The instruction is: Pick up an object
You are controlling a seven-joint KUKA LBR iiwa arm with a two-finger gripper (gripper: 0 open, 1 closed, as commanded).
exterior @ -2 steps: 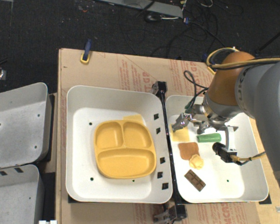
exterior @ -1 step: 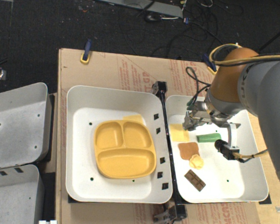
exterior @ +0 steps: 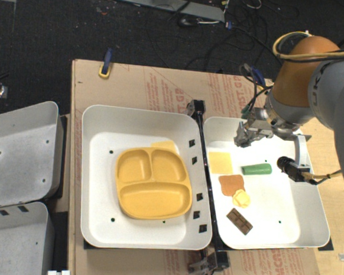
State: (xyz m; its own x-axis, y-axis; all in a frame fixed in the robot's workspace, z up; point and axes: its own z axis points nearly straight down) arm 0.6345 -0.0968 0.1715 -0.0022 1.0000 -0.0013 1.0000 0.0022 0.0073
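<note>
Green bar (exterior: 256, 168), a short rounded stick, looks like the nearest candidate for the pick. It lies flat on the floor of the right bin (exterior: 307, 233), just below and slightly right of the gripper (exterior: 245, 135), which hangs over the bin's upper part with nothing seen between its tips; whether it is open or closed I cannot tell from this angle. Judging by its look, the green bar is light, stiff plastic, probably smooth and apt to slip, so a grasp across its short width at the middle seems best.

Left of the green bar lies a pale yellow square (exterior: 220, 162), thin and flat. Below-left of the green bar sits a flat orange-brown piece (exterior: 231, 183), and touching that piece's lower edge is a small yellow lump (exterior: 241, 199). Further below the green bar rests a dark brown block (exterior: 239, 221), tilted.

Well left of the green bar, the left bin (exterior: 99, 158) holds a yellow divided tray (exterior: 154, 183) with three compartments, and a pale yellow edge pokes out from behind its top.
</note>
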